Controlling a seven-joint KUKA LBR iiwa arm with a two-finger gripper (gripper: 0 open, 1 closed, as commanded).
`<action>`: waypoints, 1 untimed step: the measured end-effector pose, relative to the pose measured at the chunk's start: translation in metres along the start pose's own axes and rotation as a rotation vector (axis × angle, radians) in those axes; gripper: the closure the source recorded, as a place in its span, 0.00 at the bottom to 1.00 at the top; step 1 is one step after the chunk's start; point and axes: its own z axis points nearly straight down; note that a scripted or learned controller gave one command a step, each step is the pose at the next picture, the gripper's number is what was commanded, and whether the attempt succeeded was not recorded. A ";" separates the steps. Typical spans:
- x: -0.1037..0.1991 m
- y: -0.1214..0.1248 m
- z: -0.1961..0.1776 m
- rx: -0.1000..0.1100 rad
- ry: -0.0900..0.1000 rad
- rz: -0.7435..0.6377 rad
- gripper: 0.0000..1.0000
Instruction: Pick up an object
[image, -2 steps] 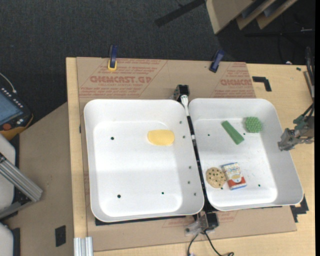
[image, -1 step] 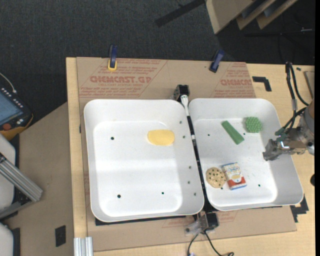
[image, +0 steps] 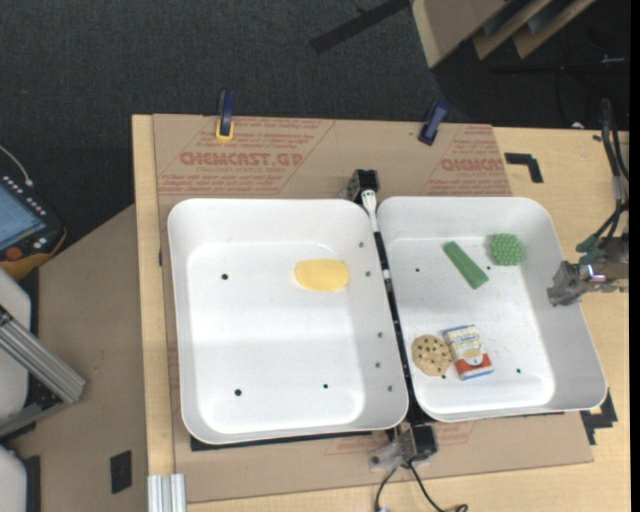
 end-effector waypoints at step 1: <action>0.018 -0.001 0.042 0.010 0.005 -0.002 1.00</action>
